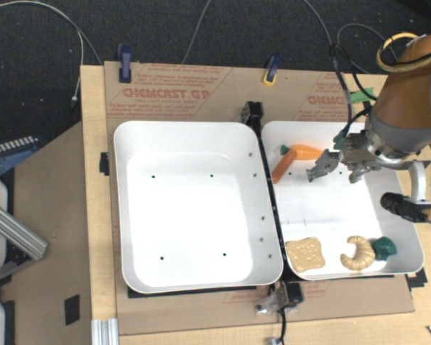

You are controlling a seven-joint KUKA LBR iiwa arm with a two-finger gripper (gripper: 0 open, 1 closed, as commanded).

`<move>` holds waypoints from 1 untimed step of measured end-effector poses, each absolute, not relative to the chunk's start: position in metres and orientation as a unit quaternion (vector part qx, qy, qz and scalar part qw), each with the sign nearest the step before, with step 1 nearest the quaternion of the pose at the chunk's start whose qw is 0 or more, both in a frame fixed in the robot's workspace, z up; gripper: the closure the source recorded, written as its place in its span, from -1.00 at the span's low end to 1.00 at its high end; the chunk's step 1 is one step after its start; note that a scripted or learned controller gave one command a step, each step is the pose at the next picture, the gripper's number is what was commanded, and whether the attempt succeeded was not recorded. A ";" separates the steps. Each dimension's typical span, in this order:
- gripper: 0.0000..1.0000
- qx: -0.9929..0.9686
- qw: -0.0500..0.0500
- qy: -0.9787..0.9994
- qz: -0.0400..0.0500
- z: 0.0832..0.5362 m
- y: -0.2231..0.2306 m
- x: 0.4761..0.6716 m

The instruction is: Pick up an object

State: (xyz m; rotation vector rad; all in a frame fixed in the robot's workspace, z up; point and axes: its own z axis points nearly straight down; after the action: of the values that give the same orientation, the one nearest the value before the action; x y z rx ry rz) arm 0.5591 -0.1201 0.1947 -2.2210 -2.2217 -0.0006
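Closest to the camera, along the near edge of the right bin [406, 214], there's a little row of fake food: a slice of toast [305, 253] in the near-left corner, then a croissant [358, 252] a bit to its right, and a small dark green thing [384, 248] touching the croissant's right end, can't tell what it actually is. The left bin [129, 192] sits right alongside, the two touching along their shared edge.

Further back in the right bin, two carrots up near the far-left corner: one carrot [282, 166] lying at a slant with its top toward the divider, and a second carrot [304, 151] with a green stub lying more or less flat just behind it, the two touching or nearly so.

The gripper [338, 167] hangs over the far half of the right bin, just right of the carrots. Its fingers are spread apart with nothing between them. The slanted carrot is the nearest object to the left fingertip, but there's a clear gap.

Behind both bins, a blue clamp [124, 62] and a yellow-blue clamp [272, 70] pin the cardboard sheet [201, 92] at the far edge
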 end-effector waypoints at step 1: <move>-1.00 -0.707 -0.001 -0.707 0.000 0.200 -0.138 0.609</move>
State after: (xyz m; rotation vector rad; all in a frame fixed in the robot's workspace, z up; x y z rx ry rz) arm 0.6093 -0.1380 0.2004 -2.2222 -2.2230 -0.0013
